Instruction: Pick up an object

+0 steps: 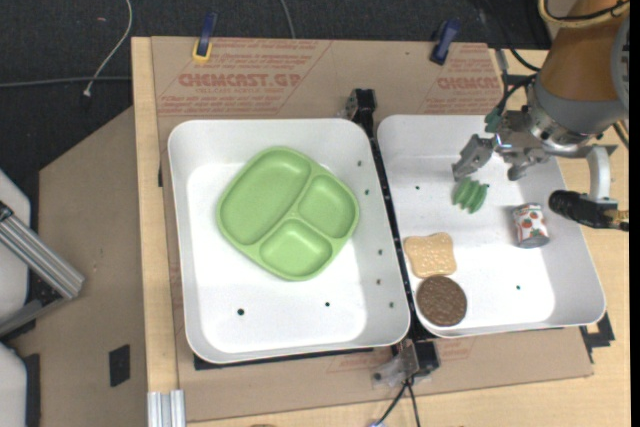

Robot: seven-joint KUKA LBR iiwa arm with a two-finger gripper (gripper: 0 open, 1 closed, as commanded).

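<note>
Green toy (pixel 470 195) lies in right bin (pixel 570 300), just below gripper (pixel 497 160); fingers spread, grasping nothing. Approach step under way, by appearances. Next move likely calls for descent, then closing on toy.

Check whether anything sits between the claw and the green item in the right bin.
Nothing visible does. The claw hangs just above the green item, with bare bin floor around it. The can, cracker and brown disc lie off to the sides, apart from it.
</note>
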